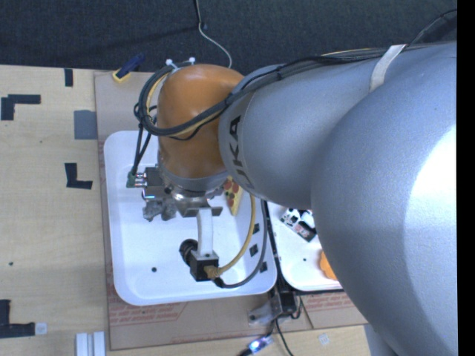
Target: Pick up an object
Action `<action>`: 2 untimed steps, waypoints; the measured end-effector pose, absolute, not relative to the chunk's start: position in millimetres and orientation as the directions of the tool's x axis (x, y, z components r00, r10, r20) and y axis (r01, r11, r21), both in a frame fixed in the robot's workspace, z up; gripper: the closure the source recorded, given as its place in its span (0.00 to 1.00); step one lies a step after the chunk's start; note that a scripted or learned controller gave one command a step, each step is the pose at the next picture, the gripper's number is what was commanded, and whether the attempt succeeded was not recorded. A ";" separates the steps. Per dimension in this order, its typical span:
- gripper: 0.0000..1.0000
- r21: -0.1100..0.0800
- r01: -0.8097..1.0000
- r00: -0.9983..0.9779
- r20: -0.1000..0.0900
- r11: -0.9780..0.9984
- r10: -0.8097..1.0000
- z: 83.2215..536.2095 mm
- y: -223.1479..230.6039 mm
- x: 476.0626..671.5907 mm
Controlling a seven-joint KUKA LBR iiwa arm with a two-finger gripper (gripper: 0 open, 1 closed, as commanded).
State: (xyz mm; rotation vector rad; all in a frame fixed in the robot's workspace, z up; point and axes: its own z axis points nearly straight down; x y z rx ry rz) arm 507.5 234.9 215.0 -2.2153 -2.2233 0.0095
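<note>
The grey arm (356, 162) is covering the frame's centre and right, hiding much of both bins. The gripper (162, 209) is hanging over the left bin (126, 225); wide or narrow, I cannot tell. A small black-and-white object (298, 222) is lying in the right bin (295, 262), lower right of centre, near an orange piece (329, 264) that is half hidden by the arm.
</note>
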 end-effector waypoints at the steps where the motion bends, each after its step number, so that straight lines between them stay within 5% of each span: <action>1: 1.00 0.008 1.000 -0.004 0.005 0.004 1.000 332.3 234.2 483.6; 2: 1.00 0.016 1.000 -0.004 0.008 0.004 1.000 510.4 233.3 484.7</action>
